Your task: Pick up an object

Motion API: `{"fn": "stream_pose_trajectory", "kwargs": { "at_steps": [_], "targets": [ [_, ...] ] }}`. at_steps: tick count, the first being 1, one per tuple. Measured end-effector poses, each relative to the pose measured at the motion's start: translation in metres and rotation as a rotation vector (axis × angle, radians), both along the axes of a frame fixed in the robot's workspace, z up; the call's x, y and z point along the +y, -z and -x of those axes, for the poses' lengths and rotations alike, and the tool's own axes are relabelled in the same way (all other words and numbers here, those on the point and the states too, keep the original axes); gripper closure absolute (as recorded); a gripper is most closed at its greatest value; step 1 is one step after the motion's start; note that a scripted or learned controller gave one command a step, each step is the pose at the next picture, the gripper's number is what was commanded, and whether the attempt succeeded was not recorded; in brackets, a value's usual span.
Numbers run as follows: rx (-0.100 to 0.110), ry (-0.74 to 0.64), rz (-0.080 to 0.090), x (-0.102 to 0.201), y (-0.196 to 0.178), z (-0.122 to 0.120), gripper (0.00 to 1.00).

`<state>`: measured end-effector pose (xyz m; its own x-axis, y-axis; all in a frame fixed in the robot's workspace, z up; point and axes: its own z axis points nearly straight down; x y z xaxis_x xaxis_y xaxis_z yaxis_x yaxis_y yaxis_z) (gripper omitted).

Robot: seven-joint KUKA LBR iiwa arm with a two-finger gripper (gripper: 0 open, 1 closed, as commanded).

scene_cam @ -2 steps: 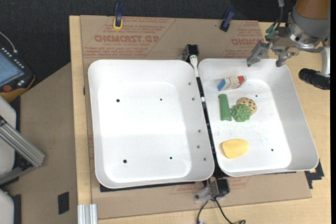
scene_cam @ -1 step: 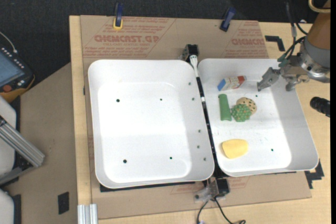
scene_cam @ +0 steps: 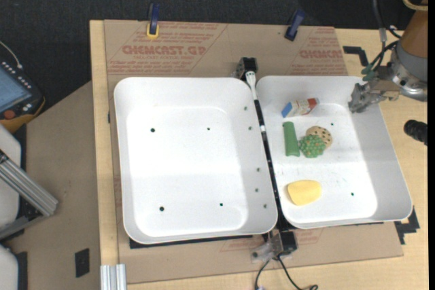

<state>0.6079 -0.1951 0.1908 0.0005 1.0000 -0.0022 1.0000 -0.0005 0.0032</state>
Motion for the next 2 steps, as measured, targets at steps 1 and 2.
{"fn": "stream_pose_trajectory", "kwargs": {
  "at_steps": [1, 2],
  "targets": [
    [0.007, 0.002, -0.004, -0.030, 0.000, 0.067, 1.00],
    [0.010, 0.003, -0.005, -0.029, 0.017, 0.132, 1.00]
  ]
}}
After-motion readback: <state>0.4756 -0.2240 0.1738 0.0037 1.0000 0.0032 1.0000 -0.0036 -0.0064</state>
